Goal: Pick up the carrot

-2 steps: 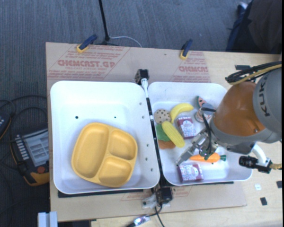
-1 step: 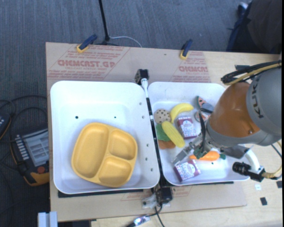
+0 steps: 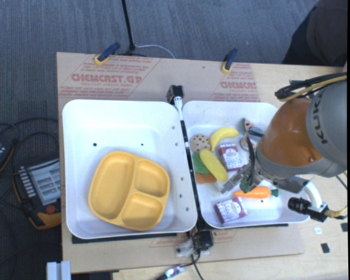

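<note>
Reaching low into the right-hand shallow white bin [image 3: 262,220], your two-finger gripper [image 3: 238,181] hovers just above the small orange toy carrot [image 3: 254,193]; finger state: cannot tell. Step: approach. Next: you must straddle the carrot and clamp. Farther back, brown board [image 3: 108,78] reads "CHEMCAST GP".

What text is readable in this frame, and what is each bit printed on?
"CHEMCAST GP": red print on the brown board under the bins, left.
"CHEMCAST": same board, right, partly cut off.
"KU": grey arm, rest hidden.
Maroon packets: print too small to read.
</note>
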### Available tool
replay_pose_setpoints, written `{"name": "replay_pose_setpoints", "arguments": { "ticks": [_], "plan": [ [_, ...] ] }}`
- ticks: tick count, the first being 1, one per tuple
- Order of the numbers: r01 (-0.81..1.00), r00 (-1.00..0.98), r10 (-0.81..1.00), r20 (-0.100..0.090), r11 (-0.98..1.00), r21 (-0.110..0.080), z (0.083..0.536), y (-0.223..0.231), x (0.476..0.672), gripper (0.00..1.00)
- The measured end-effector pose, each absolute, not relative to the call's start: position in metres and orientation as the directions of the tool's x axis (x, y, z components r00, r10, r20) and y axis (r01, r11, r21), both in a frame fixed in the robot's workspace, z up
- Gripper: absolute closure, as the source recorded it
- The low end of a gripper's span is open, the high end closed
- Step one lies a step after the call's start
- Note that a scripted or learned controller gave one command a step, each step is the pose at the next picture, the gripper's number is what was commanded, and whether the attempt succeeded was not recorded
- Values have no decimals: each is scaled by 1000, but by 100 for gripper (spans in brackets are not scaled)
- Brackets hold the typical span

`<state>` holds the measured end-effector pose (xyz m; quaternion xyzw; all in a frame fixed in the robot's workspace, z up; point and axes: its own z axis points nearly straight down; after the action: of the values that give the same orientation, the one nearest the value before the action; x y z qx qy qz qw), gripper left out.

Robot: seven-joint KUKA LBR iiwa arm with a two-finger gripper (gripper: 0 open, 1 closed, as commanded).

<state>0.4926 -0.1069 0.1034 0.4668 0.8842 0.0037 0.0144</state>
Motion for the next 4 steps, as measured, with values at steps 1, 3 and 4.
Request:
{"name": "replay_pose_setpoints", "arguments": {
  "ticks": [1,3,4],
  "plan": [
    [525,-851,525,-15,851,14,93,-136,492,100],
    [810,-586,810,0,586,-1,152,-108,484,0],
    [724,-690,724,9,690,11,95,-136,489,0]
  ]
}}
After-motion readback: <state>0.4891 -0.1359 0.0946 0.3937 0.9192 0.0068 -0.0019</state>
